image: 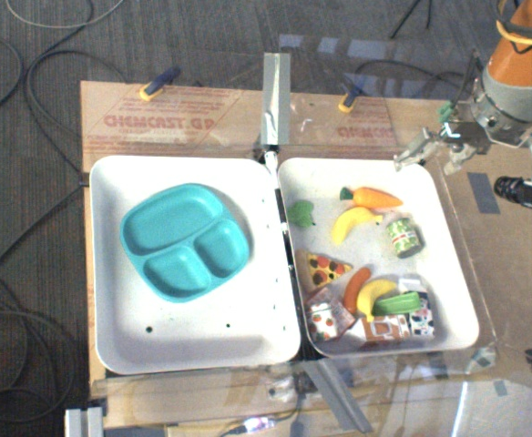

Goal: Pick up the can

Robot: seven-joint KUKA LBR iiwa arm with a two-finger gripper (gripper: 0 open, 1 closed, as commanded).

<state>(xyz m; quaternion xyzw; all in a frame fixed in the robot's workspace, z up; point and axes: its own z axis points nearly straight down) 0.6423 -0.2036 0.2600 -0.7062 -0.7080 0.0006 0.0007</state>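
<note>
The gripper (pixel 427 150) hangs above the top right corner of the right bin (pixel 448 244), at the end of the grey arm (pixel 507 89) with its orange band. Its two fingers (pixel 410 156) stand apart, with nothing between them.

The can (pixel 403 236), green and white, lies on its side inside the right bin at roughly 6 o'clock from the gripper and apart from it.

At 10 o'clock from the can lies a toy carrot (pixel 375 196). At 9 o'clock lies a yellow banana (pixel 352 223). Farther toward 9 o'clock sits a green broccoli piece (pixel 301 213). At 7 o'clock lies a pizza slice (pixel 327 268). At 6 o'clock a heap of toy foods and small cartons (pixel 375 312) fills the bin's lower part.

The left bin (pixel 111 335) holds a teal divided plate (pixel 187 241).
</note>
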